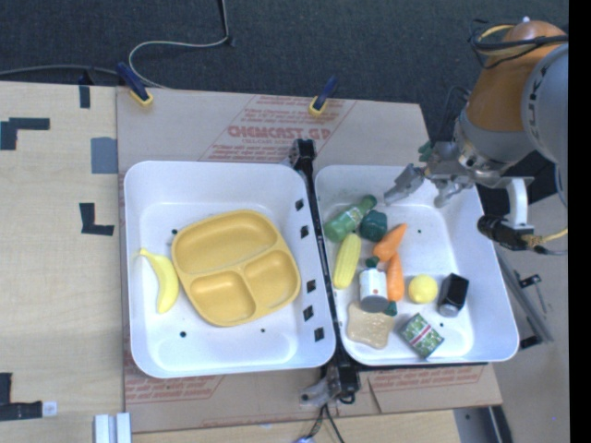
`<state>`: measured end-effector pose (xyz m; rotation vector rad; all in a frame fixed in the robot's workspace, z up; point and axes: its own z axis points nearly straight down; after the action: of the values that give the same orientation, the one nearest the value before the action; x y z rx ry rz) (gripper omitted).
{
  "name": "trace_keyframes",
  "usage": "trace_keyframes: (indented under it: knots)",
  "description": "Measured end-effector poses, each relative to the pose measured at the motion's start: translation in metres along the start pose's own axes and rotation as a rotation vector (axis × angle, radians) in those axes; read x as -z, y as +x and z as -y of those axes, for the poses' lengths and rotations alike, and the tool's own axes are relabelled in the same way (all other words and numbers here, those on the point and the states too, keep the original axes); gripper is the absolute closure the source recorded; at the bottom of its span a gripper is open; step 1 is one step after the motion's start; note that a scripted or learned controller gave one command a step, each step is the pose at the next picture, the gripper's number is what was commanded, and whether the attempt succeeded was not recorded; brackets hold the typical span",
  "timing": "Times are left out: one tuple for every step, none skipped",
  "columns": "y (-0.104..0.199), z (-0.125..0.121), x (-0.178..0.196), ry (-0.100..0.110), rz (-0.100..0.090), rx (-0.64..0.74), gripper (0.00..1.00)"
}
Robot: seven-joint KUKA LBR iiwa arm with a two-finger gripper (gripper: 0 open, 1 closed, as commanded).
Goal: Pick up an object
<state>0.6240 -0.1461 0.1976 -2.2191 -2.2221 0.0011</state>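
Observation:
My gripper [425,190] hangs over the back edge of the right bin [480,326], open, with nothing between its fingers. Below and to its left in that bin lie a green bottle [349,218], a dark green block [373,225], a corn cob [346,259] and two carrots [390,241]. Nearer the front are a small can [373,287], a lemon [422,289], a black block [452,293], a bread slice [369,326] and a green box [420,334]. The nearest of these, the dark green block, lies apart from the fingers.
The left bin [148,340] holds a yellow divided tray [235,266] and a banana [164,280] beside it. A black divider clip strip [309,238] runs between the bins. Two clamps [323,95] hold the cardboard at the back.

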Motion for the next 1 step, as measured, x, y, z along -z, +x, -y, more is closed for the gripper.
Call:
trace_keyframes:
  knots:
    - [0.0135,-0.0063,-0.1016,-0.001,0.002,-0.001,0.0]
